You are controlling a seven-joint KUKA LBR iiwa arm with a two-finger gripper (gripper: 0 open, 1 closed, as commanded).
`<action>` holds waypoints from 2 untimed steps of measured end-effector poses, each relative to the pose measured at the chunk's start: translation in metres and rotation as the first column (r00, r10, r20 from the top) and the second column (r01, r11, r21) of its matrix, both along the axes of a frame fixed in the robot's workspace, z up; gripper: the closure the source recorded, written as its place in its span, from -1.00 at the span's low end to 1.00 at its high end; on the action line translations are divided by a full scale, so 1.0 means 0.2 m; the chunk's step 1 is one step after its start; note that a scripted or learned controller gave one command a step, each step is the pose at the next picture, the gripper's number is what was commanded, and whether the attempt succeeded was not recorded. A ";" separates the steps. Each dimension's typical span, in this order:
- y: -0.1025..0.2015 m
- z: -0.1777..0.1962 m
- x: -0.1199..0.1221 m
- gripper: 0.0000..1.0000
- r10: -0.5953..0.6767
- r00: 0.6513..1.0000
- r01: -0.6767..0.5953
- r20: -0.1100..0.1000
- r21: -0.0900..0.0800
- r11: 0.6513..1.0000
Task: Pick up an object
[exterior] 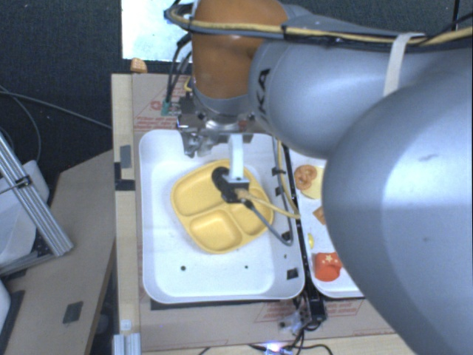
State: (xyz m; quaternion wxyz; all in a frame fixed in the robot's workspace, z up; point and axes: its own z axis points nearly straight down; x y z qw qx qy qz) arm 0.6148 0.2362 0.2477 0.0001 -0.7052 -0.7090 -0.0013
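Yellow divided plate (207,231) sits mid left bin (214,276), toward its back edge | gripper (199,148) over plate's back rim | honestly can't tell from my feed if it's open or gripping anything

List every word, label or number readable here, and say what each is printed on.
"KA": on the grey arm, where the casing curves away.
Red print on the cardboard under the left white bin: too blurred to read.
Yellow tray: no lettering visible.
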 end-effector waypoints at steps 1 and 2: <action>-0.01 -0.21 0.24 1.00 -0.004 1.000 0.004 0.002 -0.002 1.000; 0.00 0.30 -0.20 1.00 0.001 1.000 -0.001 0.004 0.004 1.000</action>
